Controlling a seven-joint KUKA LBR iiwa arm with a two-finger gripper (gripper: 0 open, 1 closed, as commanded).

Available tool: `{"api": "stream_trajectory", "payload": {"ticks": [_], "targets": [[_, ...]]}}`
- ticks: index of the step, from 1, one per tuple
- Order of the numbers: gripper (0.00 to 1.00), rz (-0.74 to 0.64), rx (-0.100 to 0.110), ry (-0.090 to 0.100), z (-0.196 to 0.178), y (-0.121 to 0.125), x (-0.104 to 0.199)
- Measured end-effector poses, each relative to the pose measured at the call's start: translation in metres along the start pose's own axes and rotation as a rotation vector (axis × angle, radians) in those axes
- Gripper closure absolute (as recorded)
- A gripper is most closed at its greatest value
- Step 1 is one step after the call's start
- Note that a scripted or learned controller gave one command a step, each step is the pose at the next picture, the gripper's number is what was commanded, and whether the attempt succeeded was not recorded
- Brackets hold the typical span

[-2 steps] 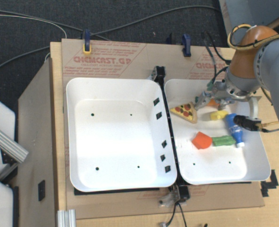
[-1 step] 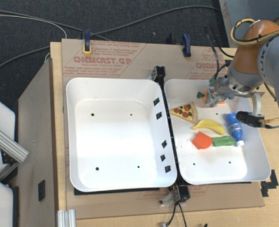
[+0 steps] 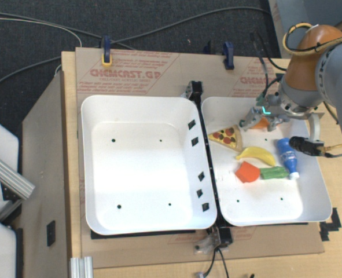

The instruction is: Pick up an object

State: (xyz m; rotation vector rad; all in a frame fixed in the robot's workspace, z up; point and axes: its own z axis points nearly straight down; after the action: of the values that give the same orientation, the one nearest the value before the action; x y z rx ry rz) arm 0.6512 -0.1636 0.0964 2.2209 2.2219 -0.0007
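Observation:
The right bin (image 3: 309, 210) holds a pizza slice toy (image 3: 225, 136), a yellow banana (image 3: 256, 153), a red block (image 3: 247, 172), a green block (image 3: 274, 173) and a blue bottle (image 3: 286, 156). My gripper (image 3: 258, 121) hangs over the far part of this bin, just right of the pizza slice and above the banana. It looks open, with nothing between its fingers. The grey arm with its orange band (image 3: 309, 51) reaches in from the upper right.
The left bin (image 3: 92, 155) lies beside the right one, with a black divider rail (image 3: 202, 149) between them. Both bins rest on a cardboard sheet (image 3: 159, 68) held by two clamps at its far edge. Cables run along the right bin's right side.

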Motion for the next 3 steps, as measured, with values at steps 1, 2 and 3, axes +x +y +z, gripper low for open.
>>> {"api": "stream_trajectory", "payload": {"ticks": [1, 2, 3], "targets": [[0.00, 0.004, -0.010, -0.006, 0.006, -0.060, 0.046], [0.00, 0.006, -0.019, -0.004, 0.005, -0.100, 0.064], [0.00, 0.007, -0.021, -0.002, 0.005, -0.167, 0.061]]}}
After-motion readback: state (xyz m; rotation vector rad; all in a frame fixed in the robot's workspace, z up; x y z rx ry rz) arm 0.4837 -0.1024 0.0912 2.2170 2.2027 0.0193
